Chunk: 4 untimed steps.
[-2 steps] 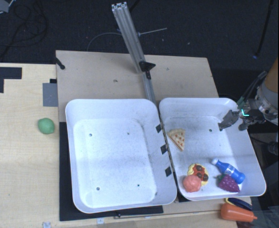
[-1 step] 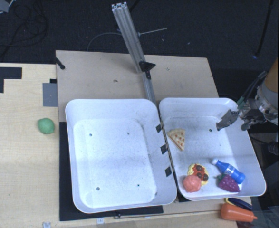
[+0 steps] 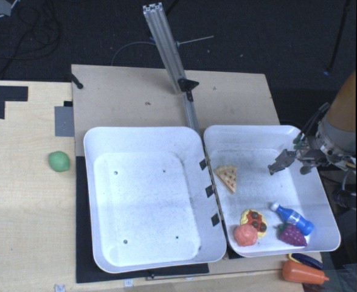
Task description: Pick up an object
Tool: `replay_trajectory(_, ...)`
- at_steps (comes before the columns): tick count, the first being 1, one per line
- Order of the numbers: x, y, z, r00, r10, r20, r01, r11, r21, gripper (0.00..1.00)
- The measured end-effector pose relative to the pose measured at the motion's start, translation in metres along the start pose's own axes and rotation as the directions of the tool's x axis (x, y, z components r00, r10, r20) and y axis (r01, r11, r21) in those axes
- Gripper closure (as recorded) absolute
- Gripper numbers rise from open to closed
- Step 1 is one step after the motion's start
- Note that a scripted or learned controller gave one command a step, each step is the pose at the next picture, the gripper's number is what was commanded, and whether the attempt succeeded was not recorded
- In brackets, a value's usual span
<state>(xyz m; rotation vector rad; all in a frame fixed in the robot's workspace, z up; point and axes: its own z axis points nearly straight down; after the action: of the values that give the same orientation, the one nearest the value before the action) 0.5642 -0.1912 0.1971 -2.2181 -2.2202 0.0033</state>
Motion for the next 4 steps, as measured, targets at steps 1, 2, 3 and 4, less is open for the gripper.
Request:
replay_trajectory(1, 0.006, 0.003, 0.045, 1.0, -0.001, 0.0, 0.001, 1.0, 0.0, 0.0)
replay_trajectory(2, 0.01, 0.005, 0.088, 1.0, 0.0, 0.0, 0.0, 1.0, 0.0, 0.0)
replay_trajectory(3, 0.009, 0.006, 0.076, 1.0, 0.002, 0.001, -0.002, 1.0, -0.004, 1.0)
replay_trajectory(4, 0.017, 0.004, 0.018, 1.0, 0.001, 0.002, -0.001, 1.0, -0.008, 1.0)
